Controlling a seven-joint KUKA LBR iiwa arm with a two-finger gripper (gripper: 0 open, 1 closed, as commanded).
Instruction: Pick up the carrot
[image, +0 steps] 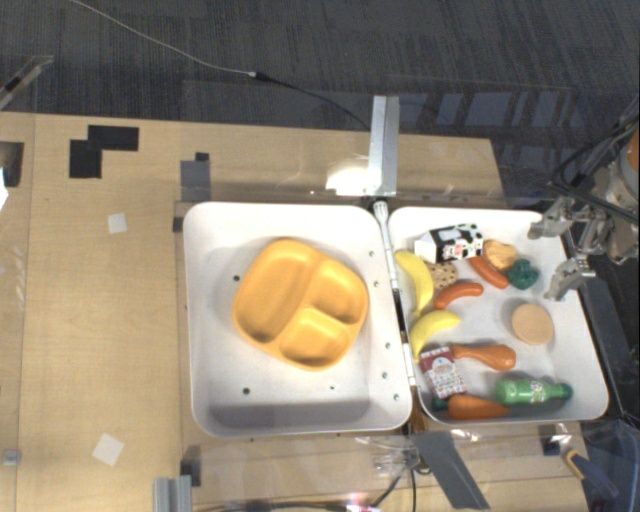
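Smooth white bin holds tapered carrot.

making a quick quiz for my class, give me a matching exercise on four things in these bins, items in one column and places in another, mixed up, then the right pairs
Items:
1. yellow divided plate
2. carrot
3. green bottle
4. round tan disc

Places:
A. near the right bin's right wall, about halfway down
B. alone in the middle of the left bin
C. at the right bin's front edge, just left of the green bottle
D. front right part of the right bin

Pairs: 1-B, 2-C, 3-D, 4-A
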